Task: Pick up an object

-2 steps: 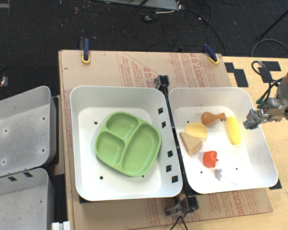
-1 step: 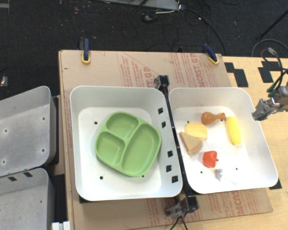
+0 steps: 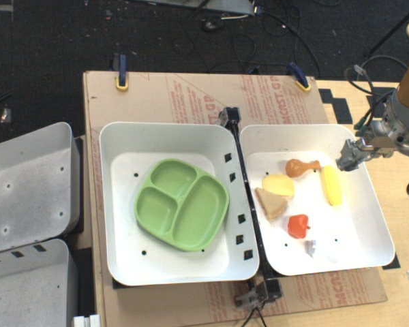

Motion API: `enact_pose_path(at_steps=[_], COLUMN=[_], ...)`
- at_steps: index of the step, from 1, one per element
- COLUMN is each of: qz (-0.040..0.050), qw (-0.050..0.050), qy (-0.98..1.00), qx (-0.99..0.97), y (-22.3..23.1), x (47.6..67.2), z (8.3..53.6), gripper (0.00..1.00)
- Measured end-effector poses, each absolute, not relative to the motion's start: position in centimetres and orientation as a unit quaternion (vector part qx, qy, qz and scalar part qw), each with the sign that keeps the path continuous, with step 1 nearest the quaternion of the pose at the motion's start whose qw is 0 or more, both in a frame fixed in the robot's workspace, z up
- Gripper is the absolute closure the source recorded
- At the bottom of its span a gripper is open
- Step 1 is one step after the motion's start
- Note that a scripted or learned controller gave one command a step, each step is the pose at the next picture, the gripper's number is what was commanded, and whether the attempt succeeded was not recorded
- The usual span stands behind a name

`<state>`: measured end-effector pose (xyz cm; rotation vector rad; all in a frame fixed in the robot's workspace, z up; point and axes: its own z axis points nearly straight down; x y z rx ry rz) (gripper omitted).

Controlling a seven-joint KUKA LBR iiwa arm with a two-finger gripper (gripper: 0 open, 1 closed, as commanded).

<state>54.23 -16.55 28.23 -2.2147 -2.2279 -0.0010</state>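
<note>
While my gripper (image 3: 347, 157) hangs at the right bin's (image 3: 375, 251) far right corner, I cannot tell its finger state. Nothing lifted: the yellow corn (image 3: 332, 184), nearest, lies in that bin.

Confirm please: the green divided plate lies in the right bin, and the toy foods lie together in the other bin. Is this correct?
Not quite. The camera view shows the green divided plate in the left bin, not the right one. The toy foods, among them the yellow corn and the red pepper, lie together in the other bin, the right bin.
</note>
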Motion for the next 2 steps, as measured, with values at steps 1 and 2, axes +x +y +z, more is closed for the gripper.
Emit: enact_pose_path(at_steps=[1,2], qz=[-0.0002,-0.0001], qw=[0.001,0.001], qy=[-0.710,-0.710], qx=[-0.705,-0.705], y=[-11.5,-6.7], x=[53.8,53.0], z=[28.4,28.1], gripper=[1.00,1.00])
